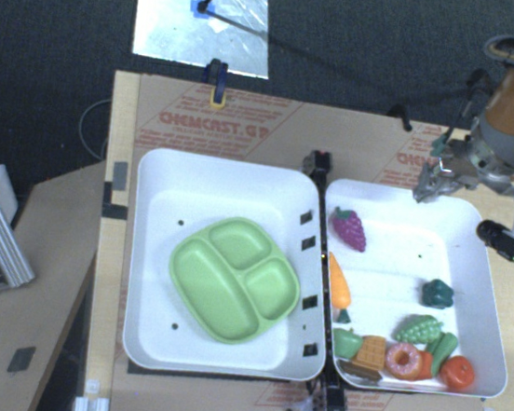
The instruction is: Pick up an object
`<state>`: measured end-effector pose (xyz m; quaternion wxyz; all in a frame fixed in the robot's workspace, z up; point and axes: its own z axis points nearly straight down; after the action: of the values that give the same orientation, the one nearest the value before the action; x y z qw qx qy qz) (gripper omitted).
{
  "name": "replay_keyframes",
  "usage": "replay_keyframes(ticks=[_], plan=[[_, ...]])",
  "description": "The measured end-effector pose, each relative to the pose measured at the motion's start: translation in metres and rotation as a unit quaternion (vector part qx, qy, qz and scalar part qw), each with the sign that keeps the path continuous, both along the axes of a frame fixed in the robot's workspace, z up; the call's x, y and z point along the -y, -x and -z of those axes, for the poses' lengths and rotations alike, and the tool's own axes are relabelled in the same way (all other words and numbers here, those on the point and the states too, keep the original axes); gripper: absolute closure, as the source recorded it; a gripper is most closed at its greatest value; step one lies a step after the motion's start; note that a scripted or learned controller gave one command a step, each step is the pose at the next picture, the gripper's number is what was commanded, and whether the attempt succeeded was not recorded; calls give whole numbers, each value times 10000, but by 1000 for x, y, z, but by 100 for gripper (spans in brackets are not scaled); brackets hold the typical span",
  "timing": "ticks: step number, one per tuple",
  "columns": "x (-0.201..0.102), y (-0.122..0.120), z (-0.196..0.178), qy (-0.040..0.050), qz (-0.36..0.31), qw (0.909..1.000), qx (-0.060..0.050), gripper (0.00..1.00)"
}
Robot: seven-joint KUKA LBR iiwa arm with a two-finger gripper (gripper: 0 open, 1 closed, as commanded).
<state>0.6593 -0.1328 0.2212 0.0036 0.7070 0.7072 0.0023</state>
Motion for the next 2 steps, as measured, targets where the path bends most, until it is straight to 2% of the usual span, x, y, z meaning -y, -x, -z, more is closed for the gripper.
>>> replay_keyframes(ticks=[1, 2], plan=[[0, -1, -4, -7, -13, 10000, -24, 100], [-58, -10, 2, -19, -48, 10000, -28, 100]])
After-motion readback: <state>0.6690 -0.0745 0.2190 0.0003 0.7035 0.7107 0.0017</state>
